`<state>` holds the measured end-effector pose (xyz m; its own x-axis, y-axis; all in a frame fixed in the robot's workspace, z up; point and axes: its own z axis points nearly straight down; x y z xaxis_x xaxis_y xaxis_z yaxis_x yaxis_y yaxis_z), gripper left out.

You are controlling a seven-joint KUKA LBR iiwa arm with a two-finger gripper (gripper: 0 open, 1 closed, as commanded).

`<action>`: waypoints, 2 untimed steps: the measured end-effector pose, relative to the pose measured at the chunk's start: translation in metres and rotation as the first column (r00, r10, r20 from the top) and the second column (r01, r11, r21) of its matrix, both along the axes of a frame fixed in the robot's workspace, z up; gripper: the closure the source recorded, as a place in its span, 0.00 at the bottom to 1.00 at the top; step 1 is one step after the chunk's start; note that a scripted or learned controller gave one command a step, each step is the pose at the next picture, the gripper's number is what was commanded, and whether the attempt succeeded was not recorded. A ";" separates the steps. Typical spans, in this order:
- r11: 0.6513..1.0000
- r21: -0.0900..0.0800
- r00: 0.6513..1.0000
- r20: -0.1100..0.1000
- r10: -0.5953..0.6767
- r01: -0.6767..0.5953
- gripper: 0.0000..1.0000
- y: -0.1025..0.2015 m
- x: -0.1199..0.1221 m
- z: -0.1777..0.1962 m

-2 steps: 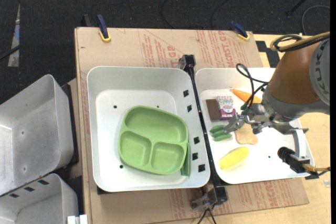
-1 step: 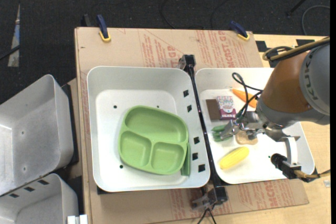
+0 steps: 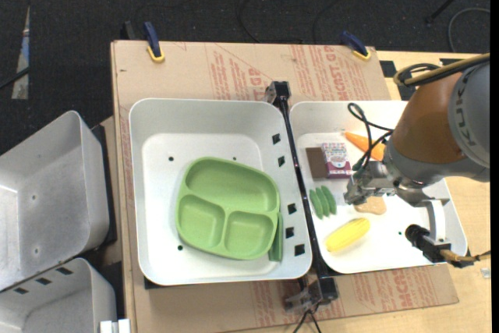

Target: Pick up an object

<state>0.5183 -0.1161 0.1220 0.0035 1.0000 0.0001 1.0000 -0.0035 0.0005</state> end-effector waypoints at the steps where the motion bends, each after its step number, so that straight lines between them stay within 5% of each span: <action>1: 1.000 -0.001 1.000 0.004 0.006 -0.006 1.00 0.003 0.001 0.063; 2: 1.000 -0.002 1.000 0.006 0.006 -0.006 1.00 -0.001 0.000 0.125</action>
